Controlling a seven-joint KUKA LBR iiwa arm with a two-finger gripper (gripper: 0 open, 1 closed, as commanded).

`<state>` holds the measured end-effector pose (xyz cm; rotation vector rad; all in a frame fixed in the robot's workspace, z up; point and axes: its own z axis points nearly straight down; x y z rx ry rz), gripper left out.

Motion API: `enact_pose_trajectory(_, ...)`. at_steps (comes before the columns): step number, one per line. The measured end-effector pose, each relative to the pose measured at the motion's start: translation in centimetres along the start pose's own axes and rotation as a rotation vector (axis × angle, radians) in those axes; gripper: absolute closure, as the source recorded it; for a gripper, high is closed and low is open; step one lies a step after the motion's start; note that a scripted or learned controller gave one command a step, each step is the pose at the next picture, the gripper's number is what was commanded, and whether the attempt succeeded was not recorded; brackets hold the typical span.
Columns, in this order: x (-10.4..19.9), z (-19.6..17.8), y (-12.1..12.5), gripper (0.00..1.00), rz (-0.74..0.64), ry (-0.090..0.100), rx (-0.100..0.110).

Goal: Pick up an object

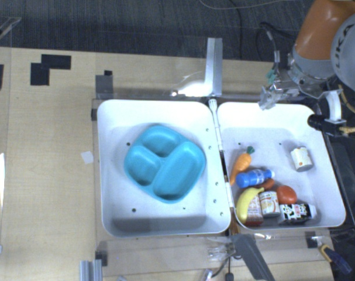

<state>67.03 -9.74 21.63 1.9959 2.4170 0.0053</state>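
My gripper [268,98] hangs over the back rim of the right bin [265,130], with nothing visible in it. Toy food is clustered in that bin's front left corner: an orange carrot [242,161], a blue bottle [254,177], a yellow banana [245,202], a small jar [268,204], a red tomato [286,194] and a black-and-white carton [295,212]. A small white can [301,158] lies alone near the bin's right wall. All of these sit well in front of the gripper.
The left bin [113,157] holds a blue divided plate [164,163]. A metal post [214,69] rises behind the divider between the bins. The arm [329,28] fills the upper right, and a cable runs across the dark floor behind.
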Motion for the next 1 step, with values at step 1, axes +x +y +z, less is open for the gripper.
enact_pose_trajectory(1,-3.55,-6.38,-0.64,1.00,-0.123,-0.001,-0.002)
